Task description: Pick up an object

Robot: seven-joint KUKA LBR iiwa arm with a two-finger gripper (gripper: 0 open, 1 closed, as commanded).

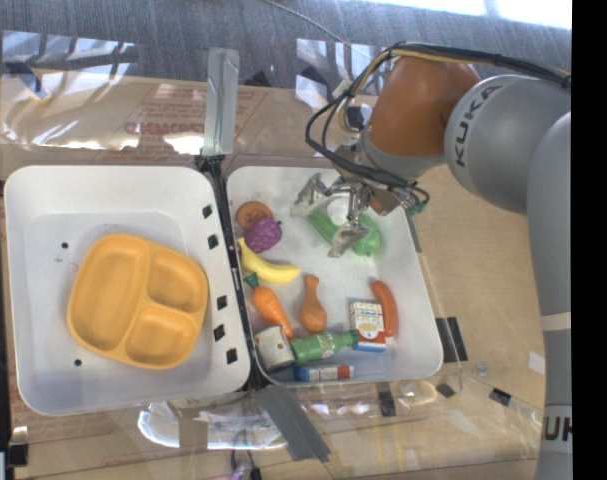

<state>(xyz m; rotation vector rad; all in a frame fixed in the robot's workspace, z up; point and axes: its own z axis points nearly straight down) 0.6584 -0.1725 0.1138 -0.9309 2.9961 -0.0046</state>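
Green toy [345,232] between gripper [330,218] fingers — right bin [419,298].

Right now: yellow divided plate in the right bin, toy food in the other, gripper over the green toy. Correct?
One thing is wrong: the yellow divided plate lies in the left bin, not the right. The camera view shows the toy food in the right bin, and the gripper over the green toy there.
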